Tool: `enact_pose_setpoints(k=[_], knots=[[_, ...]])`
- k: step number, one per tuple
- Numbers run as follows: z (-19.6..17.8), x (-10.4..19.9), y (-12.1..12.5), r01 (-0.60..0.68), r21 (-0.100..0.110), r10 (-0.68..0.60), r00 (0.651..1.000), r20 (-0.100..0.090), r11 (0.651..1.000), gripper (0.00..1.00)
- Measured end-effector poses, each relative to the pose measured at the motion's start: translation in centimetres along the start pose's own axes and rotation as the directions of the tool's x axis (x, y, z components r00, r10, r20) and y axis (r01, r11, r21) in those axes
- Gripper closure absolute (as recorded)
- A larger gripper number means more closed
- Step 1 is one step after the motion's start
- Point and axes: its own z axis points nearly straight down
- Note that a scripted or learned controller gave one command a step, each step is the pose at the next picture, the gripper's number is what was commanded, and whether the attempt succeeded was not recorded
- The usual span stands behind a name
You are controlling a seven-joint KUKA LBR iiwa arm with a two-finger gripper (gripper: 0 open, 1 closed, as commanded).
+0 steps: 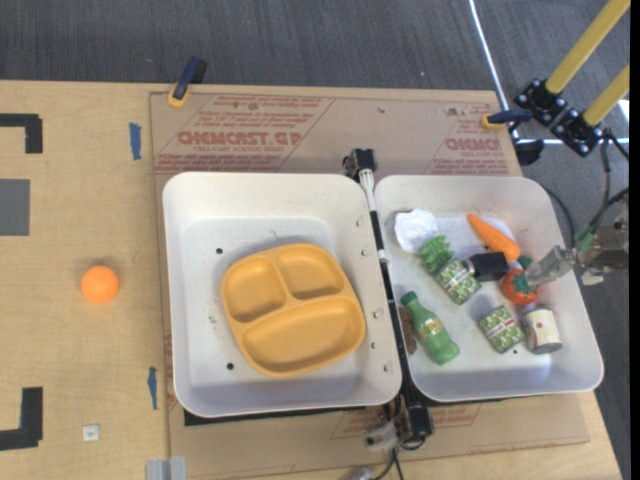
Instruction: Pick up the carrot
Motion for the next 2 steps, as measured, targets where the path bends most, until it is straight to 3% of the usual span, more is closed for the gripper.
enact_pose_setpoints(k=[1,2], knots=[[4.6,4.4,4.9,-0.075,0.000,0.075,0.997,-0.001,0.997,0.00],[11.5,4.2,11.9,-0.032,-0.002,0.032,0.999,0.001,0.999,0.00]])
